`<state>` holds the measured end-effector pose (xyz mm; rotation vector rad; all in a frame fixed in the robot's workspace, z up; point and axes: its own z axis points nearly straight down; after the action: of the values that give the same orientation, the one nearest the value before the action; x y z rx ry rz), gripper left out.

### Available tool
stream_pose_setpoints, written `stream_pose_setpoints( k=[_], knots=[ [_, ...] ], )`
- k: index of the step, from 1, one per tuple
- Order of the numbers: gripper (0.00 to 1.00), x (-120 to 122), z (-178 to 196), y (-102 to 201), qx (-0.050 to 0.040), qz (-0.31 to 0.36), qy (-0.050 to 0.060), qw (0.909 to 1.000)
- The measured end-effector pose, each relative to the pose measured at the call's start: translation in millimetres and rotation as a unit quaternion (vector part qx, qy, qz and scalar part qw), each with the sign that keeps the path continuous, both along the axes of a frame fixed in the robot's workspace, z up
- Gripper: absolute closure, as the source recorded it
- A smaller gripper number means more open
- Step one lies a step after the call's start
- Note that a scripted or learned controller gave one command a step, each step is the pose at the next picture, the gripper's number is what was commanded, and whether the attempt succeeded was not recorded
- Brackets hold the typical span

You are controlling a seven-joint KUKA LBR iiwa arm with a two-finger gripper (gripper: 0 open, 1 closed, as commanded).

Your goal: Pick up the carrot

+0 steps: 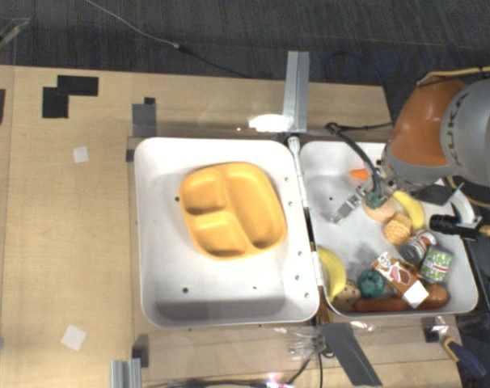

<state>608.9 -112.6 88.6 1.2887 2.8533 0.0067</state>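
The grey arm [463,128] comes in from the 3 o'clock side and bends down over the right bin [334,168]. Its orange band [419,124] sits just above the wrist, up near the bin's 1 o'clock corner. The wrist points down and toward 9 o'clock, so the end effector [360,199] hangs low over the upper part of the bin. One grey finger [344,208] sticks out toward 8 o'clock over the bare white floor. It is too small and too hidden to tell if the end effector is open or closed, and nothing can be seen between its fingers.

The carrot [358,175] is a small orange bit lying in the right bin, just at 12 o'clock from the end effector and close beside the wrist. It looks apart from the finger.

More toy food lies in the same bin. A round tan piece [381,209] is right by the end effector at 3 o'clock. A banana [410,208] and a corn cob [397,230] lie next to it. Another banana [334,270] rests along the bin's 7 o'clock edge. A sausage [381,305] lies at the 6 o'clock edge.

The left bin [160,241] holds a yellow divided plate [231,208]. Both bins sit side by side on the wooden counter [59,241].
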Motion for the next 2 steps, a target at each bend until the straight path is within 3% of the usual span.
stream_pose_setpoints(
  k=[1, 2],
  knots=[
    [0.00, 28, -1, -87, 0.0044, -0.227, 0.002, 0.9738],
    [0.00, 53, -3, -43, -0.0004, -0.226, 0.014, 0.9741]
  ],
)
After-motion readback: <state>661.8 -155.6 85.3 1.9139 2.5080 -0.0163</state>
